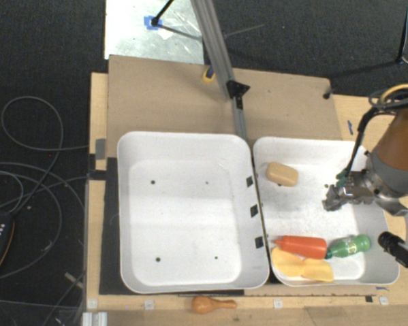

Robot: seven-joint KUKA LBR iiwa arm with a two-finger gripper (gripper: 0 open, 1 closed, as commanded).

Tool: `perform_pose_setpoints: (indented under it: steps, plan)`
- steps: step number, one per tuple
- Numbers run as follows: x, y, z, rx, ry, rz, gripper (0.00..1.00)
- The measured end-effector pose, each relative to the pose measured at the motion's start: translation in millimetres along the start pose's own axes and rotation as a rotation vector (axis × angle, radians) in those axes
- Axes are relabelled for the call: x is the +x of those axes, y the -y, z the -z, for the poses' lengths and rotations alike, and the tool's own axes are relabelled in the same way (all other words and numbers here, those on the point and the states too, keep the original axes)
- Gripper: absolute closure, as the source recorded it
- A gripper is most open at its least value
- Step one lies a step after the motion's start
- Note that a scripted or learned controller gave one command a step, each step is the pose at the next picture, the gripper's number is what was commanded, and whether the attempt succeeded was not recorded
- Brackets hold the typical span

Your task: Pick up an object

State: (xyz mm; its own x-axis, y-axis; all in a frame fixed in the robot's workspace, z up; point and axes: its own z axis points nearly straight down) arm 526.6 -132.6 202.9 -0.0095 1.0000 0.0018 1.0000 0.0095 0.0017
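A small orange wooden peg [213, 304] lies on the brown worktop [166, 95], in front of the 2 bins. In the right white bin [307, 152], a soft yellow lump [302, 266] touches a red and green plastic bottle [322, 247]. Farther back sits a tan block [282, 174]. The claw [336, 198] hangs above bare bin floor; nobody can tell if it is apart or together. Going straight down, it might grab nothing.
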Motion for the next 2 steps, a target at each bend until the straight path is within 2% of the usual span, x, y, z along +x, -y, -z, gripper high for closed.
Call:
perform_pose_setpoints:
  steps: [1,2]
  plan:
    - [55,-16,14,-0.002,-0.001,0.002,1.00]
    - [111,-36,10,-0.001,-0.001,0.002,1.00]
